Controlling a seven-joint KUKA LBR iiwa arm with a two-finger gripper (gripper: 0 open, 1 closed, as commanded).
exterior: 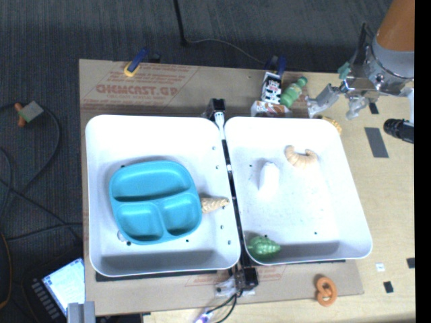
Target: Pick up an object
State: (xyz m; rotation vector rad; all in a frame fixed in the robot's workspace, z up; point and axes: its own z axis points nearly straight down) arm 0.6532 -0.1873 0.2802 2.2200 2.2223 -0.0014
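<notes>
Cut off by the picture's top right corner: grey arm with an orange band [397, 19], reaching over the far right corner of the bench [390, 214]. Hung there with the jaws above bare bench, just beyond the far right corner of the right white bin [350, 241]; could not tell whether spread or pressed together, the metal parts there too small and cluttered to read. Nothing seen between them.

In the right white bin: a tan curved lump [301, 156] near the far edge, a pale white oblong piece [269, 178] just beside it and hard to make out against the floor of the bin, a green knobbly toy [262, 247] in the near left corner. In the left white bin [101, 247]: a blue divided plastic tray [155, 200], with a cream cone-shaped piece [214, 204] touching its right side by the bin's right edge.

Outside the bins, on the bench: a small printed box [271, 93] and a green bottle-like thing [291, 93] at the far edge, shapes unclear; an orange ring [326, 289] at the near edge. Under the bins, a brown board with red lettering [135, 86], held by a blue and yellow clamp [137, 61]. Beyond, dark carpet [67, 19] with black cables [178, 19].
</notes>
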